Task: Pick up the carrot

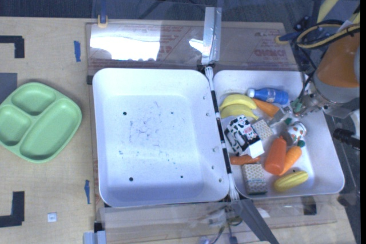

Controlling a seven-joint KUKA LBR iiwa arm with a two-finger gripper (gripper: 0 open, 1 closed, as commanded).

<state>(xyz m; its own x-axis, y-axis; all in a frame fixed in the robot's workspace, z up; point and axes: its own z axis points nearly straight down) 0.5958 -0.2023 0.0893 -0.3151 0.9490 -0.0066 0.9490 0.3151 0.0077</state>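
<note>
In the right bin (334, 177), an orange carrot (292, 158) with a green tip lies near the front, leaning against a fatter orange item (275, 155). Another tapered orange piece (265, 107) lies just under a blue bottle (267, 94). My gripper (287, 115) reaches in from the right and hangs low over the middle of this bin, up and a little left of the carrot and apart from it. Right below the gripper sits a small white speckled ball (296, 131).
The right bin is crowded: a yellow banana (239, 104), a black-and-white cow-patterned box (241, 133), a tan packet (255, 178) and a yellow fruit (290, 180). The left bin (108, 123) adjoins it. A green divided plate (39, 122) rests on the bench at far left.
</note>
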